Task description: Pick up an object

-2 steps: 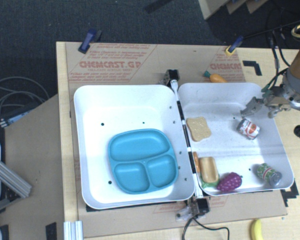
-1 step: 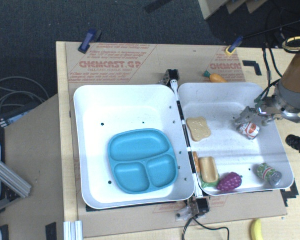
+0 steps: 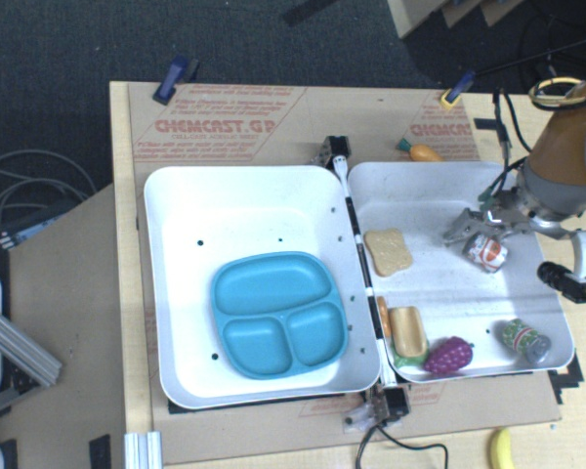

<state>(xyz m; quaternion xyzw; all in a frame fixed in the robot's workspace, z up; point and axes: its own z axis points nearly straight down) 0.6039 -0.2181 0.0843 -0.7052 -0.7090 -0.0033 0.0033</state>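
— So where is the claw [image 3: 481,231] at this moment?

— Down in the right bin [image 3: 420,189], toward its far right part. The grey arm [image 3: 559,169] with its orange band comes in from the right edge, and the claw hangs at its end, over a small red and white object [image 3: 488,253].

— Is it gripping that object?

— I cannot tell. The metal fingers [image 3: 461,230] spread out to the left of it and the object sits just under them, touching or nearly so, but whether the fingers are wide, narrow or closed on anything is not clear from this slant.

— What else lies in that bin?

— A tan slice of bread [image 3: 389,251] near the left wall, about midway. Nearer the camera along the same wall sits a hot dog bun [image 3: 407,329], and right beside it, touching, a purple bunch of grapes [image 3: 449,356]. In the near right corner lies a small green can [image 3: 523,340] on its side, well apart from the claw.

— And the left bin [image 3: 176,213]?

— It carries a blue divided plate [image 3: 278,312] with three compartments, sitting in the near half.

— Anything outside the bins?

— On the counter [image 3: 225,125], an orange carrot-like piece [image 3: 420,150] rests just beyond the far edge of the right bin, a blue clamp [image 3: 174,78] sits at the far left corner, and a yellow thing [image 3: 501,448] pokes in at the near right.
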